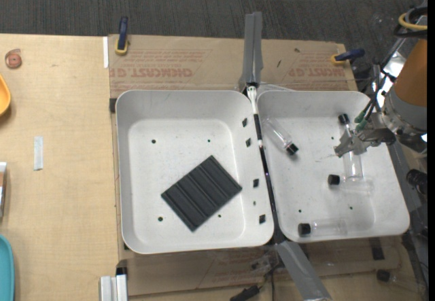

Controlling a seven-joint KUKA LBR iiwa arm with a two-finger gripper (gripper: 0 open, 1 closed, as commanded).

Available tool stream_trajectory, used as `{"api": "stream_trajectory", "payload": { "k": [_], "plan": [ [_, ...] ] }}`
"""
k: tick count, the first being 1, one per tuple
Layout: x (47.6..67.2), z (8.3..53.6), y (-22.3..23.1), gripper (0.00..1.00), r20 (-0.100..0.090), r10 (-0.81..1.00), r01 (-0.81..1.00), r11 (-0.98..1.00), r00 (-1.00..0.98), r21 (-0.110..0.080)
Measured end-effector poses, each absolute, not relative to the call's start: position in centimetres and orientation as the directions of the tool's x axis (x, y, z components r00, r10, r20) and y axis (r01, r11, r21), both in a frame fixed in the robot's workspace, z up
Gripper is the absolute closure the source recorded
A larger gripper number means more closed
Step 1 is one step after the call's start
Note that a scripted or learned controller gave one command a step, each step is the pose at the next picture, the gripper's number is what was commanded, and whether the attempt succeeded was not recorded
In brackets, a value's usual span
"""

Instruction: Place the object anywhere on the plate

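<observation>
Hovering low in the right-hand shallow white plastic bin, the pincer sits at the end of the grey arm with the orange band. Whether it is wide or narrow cannot be told; nothing is visibly held.

Several clear plastic tubes with black caps lie in this bin:
- one upright-looking tube directly below the pincer tip, just beside or touching it;
- one tube well to the pincer's left, long axis diagonal;
- one tube below and left, long axis horizontal.

The dark grey ribbed rectangular plate lies tilted in the left white bin, far left and slightly below the pincer. Judged from this layout, any grasped tube must travel leftward across the divider between bins.
</observation>
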State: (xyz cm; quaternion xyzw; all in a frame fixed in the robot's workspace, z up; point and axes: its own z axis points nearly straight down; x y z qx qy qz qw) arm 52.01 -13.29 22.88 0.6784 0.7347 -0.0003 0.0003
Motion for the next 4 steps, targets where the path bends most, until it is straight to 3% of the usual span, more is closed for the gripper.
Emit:
{"api": "stream_trajectory", "payload": {
  "k": [1, 2, 3, 4],
  "plan": [
    [49.6, 19.0, -7.3, 1.00, 0.001, 0.965, 0.965, 0.263, -0.263, -0.004],
    [58.9, 19.0, -0.8, 1.00, -0.001, 0.975, 0.975, 0.223, -0.223, -0.004],
    [54.8, 19.0, 7.0, 1.00, 0.000, 0.930, 0.930, 0.368, -0.368, -0.004],
    [55.4, 22.5, 11.9, 1.00, -0.001, 0.918, 0.918, 0.397, -0.397, -0.002]
  ]
}}
